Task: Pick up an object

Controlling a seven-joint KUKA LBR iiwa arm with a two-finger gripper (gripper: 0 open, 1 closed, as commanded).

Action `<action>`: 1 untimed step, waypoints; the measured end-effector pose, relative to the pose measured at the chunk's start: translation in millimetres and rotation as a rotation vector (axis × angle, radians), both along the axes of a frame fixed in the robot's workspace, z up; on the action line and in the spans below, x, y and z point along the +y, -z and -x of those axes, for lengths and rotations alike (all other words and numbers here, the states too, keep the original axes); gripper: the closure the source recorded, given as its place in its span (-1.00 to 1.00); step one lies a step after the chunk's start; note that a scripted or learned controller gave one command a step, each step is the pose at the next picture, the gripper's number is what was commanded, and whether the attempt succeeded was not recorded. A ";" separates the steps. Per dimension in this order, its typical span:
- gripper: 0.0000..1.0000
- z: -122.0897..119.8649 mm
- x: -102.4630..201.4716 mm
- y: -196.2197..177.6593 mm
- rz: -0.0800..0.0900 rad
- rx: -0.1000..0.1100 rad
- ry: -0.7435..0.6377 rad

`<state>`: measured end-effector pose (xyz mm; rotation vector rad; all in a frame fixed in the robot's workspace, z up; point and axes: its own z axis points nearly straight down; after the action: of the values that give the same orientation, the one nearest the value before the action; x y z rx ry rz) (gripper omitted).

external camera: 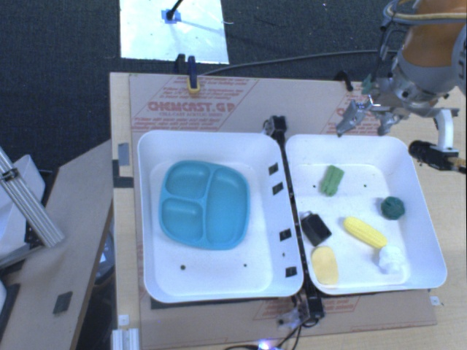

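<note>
The gripper hangs above the far rim of the right bin, its two fingers spread apart with nothing between them; one fingertip points down toward the bin's back-left corner, the other sits nearer the wrist; above it the orange band and grey body of the arm lean in from the right, which suits a reach that starts high and off to the side of the objects rather than over any one of them.

Nearest below the spread fingers lies a green oblong piece, tilted slightly and standing well clear of its neighbours, so by my reckoning it is the easiest candidate for a pick; a dark green ball rests near the right wall; a yellow corn cob lies at a slant in the middle, with a white crumpled lump just beside its lower end; a black block sits close to the dividing wall, and a pale yellow oval lies just below it, the two nearly touching, which would likely crowd a finger.

The left bin holds a blue divided plate, lying flat and alone; it seems to be a spare item rather than the present target, since the arm is well apart from it.

No object is lifted yet; the pick is at its start, and the next move calls for a descent over one chosen piece.
</note>
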<state>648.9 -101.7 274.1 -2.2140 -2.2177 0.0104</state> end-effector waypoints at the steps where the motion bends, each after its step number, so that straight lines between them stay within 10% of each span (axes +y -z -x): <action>1: -1.00 -1.6 0.3 -7.7 0.001 -0.012 -0.002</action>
<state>650.5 -101.4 281.8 -2.2185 -2.2261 -0.0016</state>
